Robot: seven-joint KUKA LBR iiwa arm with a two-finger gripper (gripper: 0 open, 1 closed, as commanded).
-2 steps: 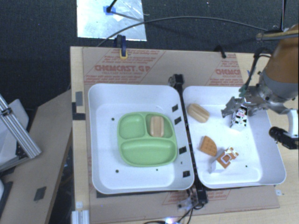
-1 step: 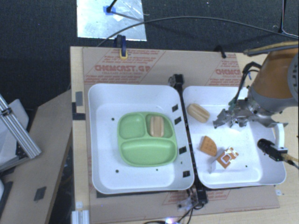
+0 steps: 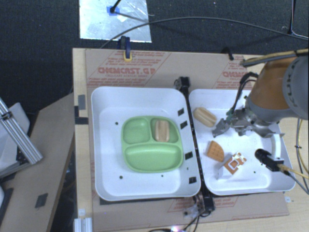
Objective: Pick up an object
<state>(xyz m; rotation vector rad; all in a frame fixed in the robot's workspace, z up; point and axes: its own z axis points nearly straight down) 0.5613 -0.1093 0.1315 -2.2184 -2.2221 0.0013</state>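
**Arm cut off at the right, gripper tips hard to read**

The arm (image 3: 282,88) runs out past the right edge, so its upper part is lost. The gripper (image 3: 223,126) is a small dark shape over the right bin (image 3: 251,185), and its tips are too small to read. The arm's bulk covers that bin's far right corner. At the left edge, a metal rail (image 3: 17,132) is cropped.

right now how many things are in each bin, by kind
Green divided plate, left bin: 1
Bread roll on that plate: 1
Bread roll in the right bin: 1
Orange wedge: 1
Orange-and-white packet: 1
Total: 5, two left, three right
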